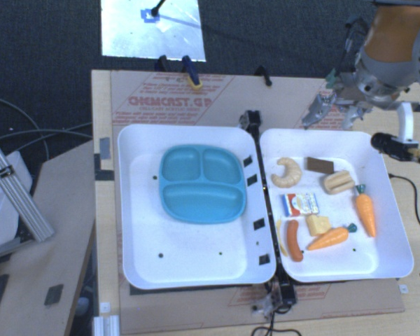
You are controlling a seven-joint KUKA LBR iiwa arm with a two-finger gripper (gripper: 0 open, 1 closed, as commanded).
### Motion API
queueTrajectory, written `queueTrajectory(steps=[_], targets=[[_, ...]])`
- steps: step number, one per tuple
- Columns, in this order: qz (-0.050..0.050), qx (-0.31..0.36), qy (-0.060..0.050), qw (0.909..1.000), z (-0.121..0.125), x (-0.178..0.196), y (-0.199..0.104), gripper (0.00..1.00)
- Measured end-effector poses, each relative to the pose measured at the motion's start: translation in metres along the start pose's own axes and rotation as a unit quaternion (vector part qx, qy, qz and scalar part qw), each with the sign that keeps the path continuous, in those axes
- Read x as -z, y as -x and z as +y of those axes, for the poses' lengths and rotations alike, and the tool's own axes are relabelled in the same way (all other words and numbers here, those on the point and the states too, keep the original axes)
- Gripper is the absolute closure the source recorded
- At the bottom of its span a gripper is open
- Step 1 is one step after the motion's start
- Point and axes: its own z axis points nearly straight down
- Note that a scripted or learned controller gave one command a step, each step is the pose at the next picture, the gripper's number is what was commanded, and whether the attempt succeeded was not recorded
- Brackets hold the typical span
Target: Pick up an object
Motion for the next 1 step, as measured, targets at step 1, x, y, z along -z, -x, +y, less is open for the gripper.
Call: queueTrajectory(steps=[1], targets=[[-0.001, 0.001, 0.006, 1.0000, 0.0017, 0.0076, -0.0001, 0.00]])
